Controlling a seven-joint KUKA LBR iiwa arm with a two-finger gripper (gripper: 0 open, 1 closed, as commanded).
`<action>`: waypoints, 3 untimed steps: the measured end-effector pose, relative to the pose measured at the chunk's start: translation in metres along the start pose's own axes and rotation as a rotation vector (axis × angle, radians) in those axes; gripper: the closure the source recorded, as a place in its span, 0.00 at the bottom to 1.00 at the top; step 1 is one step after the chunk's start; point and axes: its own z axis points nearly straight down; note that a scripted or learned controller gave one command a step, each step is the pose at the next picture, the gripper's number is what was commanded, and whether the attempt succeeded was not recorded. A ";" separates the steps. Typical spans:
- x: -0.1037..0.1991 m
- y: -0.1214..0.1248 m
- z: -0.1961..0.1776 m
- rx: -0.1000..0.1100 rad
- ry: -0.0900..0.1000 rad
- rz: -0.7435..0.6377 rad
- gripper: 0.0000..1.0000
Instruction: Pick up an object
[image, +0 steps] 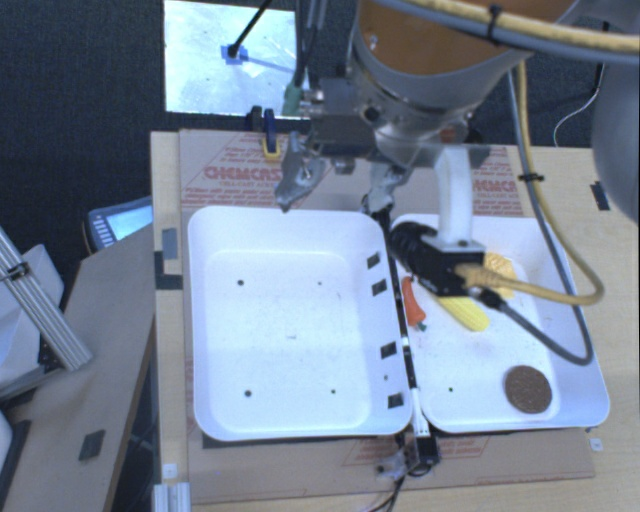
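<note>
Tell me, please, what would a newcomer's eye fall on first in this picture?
Probably the big grey and orange arm filling the top, with its hand hanging over the far rim between the bins. Next, the right bin with a brown disc at its near corner and a yellow piece mid-bin.

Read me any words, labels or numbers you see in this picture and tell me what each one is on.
"CHEMCAS": red print on the brown cardboard sheet under the bins, cut off by the arm.
More red print on the cardboard behind the right bin: too hidden to read.
</note>
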 end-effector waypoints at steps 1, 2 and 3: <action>-0.002 0.000 -0.010 0.000 0.000 0.002 1.00; 0.004 0.006 0.002 0.004 -0.003 0.002 1.00; 0.004 0.006 -0.010 0.001 -0.001 0.001 1.00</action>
